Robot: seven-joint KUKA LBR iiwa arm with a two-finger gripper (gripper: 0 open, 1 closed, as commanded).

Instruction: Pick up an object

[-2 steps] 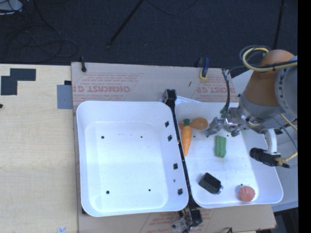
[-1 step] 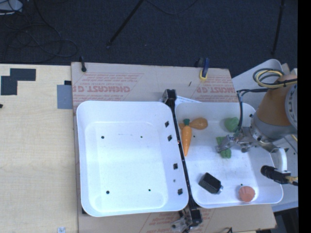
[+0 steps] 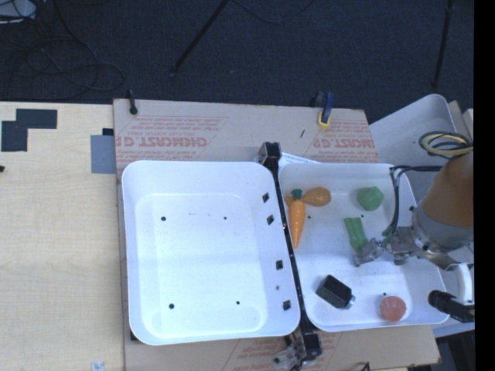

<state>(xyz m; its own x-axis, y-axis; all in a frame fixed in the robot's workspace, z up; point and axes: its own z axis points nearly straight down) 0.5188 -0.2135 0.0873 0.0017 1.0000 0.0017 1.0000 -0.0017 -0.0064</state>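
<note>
Camera view shows you the gripper [image 3: 370,252] low in the right bin [image 3: 352,319], fingers parted, empty, beside the green block [image 3: 355,233], poised to grasp.

Two shallow white plastic bins [image 3: 139,207] sit side by side. One orange toy carrot [image 3: 296,221], one orange-yellow rounded piece [image 3: 317,197], two green pieces [image 3: 370,198], one black block [image 3: 335,292], one reddish round piece [image 3: 393,308].

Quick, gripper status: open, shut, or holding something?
Gripper: cannot be told from this view. It sits low in the right bin, at the lower end of the green stick.
</note>
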